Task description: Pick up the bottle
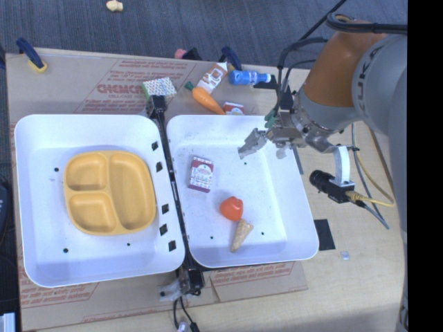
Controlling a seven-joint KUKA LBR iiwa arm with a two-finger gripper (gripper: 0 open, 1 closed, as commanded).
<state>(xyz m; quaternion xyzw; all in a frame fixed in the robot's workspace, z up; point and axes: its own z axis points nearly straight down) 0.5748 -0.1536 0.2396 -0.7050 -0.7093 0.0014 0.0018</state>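
A small white bottle with an orange label (212,77) lies on the cardboard behind the right bin, outside it. Beside it lies a blue bottle (244,78) on its side. My gripper (265,148) hovers over the far right corner of the right bin (294,244), in front of and to the right of both bottles. Its fingers (249,144) stand apart, open, with nothing between them.
The right bin holds a red-and-white box (201,173) and a toy ice-cream cone with a red scoop (236,220). A yellow divided plate (109,191) fills the left bin (28,254). A carrot (207,100) and a checkered box (158,87) lie near the bottles.
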